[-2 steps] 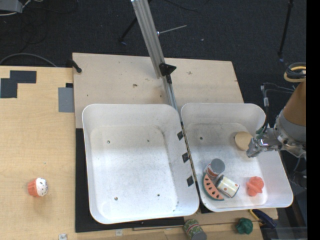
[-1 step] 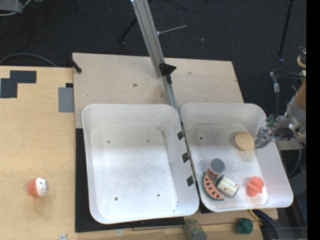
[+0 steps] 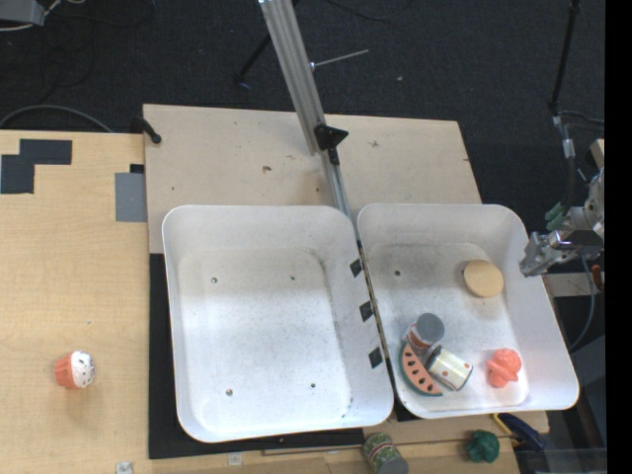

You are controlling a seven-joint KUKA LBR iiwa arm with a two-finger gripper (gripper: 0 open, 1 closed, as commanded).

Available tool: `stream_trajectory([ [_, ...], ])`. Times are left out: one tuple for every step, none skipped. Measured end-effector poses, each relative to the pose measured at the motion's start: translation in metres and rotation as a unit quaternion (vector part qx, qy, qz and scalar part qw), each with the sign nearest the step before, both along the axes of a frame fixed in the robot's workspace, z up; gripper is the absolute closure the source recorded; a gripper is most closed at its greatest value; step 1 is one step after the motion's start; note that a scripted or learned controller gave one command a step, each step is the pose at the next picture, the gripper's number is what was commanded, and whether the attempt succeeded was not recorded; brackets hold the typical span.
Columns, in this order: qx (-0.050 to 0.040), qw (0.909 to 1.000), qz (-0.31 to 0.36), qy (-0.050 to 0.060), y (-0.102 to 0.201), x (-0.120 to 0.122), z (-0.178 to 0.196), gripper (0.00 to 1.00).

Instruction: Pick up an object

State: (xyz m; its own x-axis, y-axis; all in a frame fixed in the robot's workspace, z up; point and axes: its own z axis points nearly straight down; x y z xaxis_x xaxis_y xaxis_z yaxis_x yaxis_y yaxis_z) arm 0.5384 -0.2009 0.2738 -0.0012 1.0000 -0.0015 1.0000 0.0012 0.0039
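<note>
The right bin (image 3: 442, 227) holds several objects. A tan round disc (image 3: 484, 278) lies near its right wall. Toward the front sit a grey-topped can (image 3: 428, 329), a red slice-shaped piece (image 3: 417, 372), a cream cylinder (image 3: 450, 368) and an orange-red lumpy toy (image 3: 505, 365). My gripper (image 3: 553, 246) shows as a small metal part at the right edge, just outside the right bin's rim and level with the disc. Nothing hangs from it that I can see.
The left bin (image 3: 257, 324) sits beside the right one, with black clips along the shared rim. An aluminium bar (image 3: 299, 77) slants up behind the bins. A red-and-white toy (image 3: 74, 370) lies on the wooden bench at left. Green items (image 3: 483, 446) lie below the right bin.
</note>
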Motion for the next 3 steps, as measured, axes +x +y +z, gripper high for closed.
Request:
stream_trajectory([
  [0.0017,1.0000,0.001,0.003,0.048,0.004,0.003,1.00],
  [0.0024,1.0000,0.002,0.004,0.107,0.000,-0.012,1.00],
  [0.0022,1.0000,0.002,0.004,0.167,0.003,-0.011,1.00],
])
